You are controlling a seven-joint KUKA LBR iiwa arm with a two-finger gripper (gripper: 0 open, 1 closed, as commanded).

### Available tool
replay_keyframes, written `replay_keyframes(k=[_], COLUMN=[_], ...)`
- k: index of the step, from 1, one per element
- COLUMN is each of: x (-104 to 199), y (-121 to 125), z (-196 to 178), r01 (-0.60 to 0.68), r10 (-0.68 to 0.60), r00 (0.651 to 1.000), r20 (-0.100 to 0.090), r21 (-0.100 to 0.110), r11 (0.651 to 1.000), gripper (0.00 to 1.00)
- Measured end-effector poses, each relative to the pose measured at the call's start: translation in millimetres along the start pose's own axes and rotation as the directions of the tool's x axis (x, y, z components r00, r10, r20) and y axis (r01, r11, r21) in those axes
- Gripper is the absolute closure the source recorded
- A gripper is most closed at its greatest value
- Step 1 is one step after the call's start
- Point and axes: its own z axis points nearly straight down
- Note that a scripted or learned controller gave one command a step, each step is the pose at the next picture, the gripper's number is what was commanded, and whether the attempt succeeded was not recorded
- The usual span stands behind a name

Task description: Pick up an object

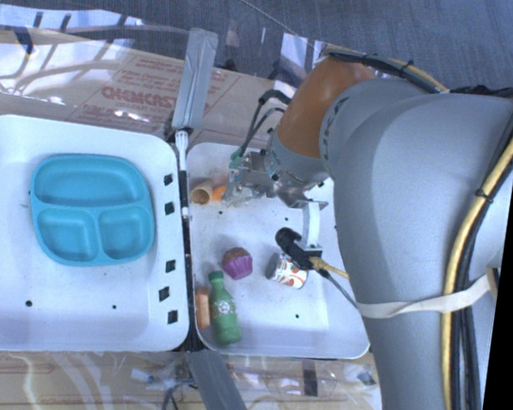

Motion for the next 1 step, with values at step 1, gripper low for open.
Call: replay_keyframes(k=[1], x=[-4.4], y=[0.1], z=[-1.5], r01=[-0.004], r10=[0.004], r00=[1.000], r20=[0.006], r21=[-0.002], r11=[1.000], gripper=[0.00])
